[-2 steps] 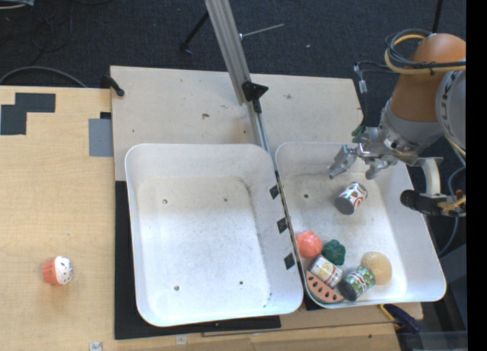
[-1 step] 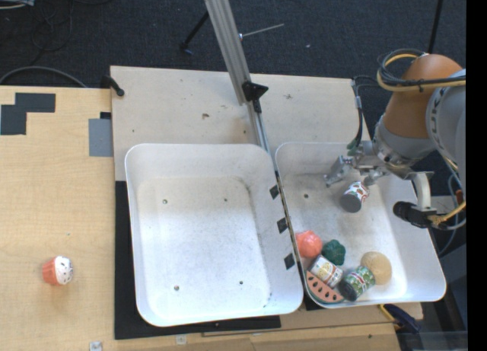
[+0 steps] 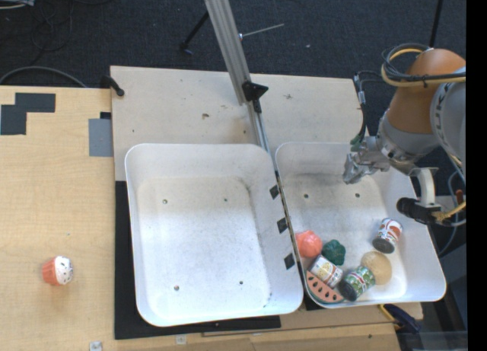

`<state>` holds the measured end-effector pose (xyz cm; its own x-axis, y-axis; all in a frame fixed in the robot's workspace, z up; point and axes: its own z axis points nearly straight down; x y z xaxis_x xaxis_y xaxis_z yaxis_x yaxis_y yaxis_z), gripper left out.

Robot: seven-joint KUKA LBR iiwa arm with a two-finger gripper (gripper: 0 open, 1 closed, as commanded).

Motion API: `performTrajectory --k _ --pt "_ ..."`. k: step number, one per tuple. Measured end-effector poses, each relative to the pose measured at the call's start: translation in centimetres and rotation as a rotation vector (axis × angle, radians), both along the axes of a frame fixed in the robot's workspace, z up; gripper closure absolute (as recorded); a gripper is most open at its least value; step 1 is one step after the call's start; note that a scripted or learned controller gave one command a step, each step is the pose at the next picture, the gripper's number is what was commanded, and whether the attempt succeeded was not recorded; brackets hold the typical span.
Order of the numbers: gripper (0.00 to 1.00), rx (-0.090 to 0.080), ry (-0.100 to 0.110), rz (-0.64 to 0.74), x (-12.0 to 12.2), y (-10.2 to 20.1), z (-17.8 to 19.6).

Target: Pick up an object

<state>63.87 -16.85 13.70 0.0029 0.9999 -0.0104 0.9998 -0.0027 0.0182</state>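
Observation:
My gripper (image 3: 354, 171) hangs over the back part of the right bin (image 3: 335, 197), with bare bin floor beneath it. Nothing shows between its fingers. The objects lie in a cluster at the bin's front: an orange-red ball (image 3: 308, 244), a dark green lump (image 3: 333, 251), a small labelled jar (image 3: 326, 270), a watermelon slice (image 3: 323, 289), a green-capped can (image 3: 356, 282), a tan potato-like piece (image 3: 377, 266) and a red-and-white can (image 3: 388, 234). The gripper is well behind all of them.
The left bin (image 3: 202, 228) sits beside the right one, with a black clipped divider (image 3: 280, 220) between them. A slanted metal rail (image 3: 232, 45) rises behind the bins. An orange and white toy (image 3: 58, 270) lies on the wooden surface at far left.

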Motion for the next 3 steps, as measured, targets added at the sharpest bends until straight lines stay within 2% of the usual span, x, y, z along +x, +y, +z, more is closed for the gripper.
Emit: performTrajectory --k 1,3 --pt "1.0 0.01 0.016 0.002 -0.4 0.4 4.5" --pt "1.0 0.009 0.014 0.004 -0.2 0.3 15.8"
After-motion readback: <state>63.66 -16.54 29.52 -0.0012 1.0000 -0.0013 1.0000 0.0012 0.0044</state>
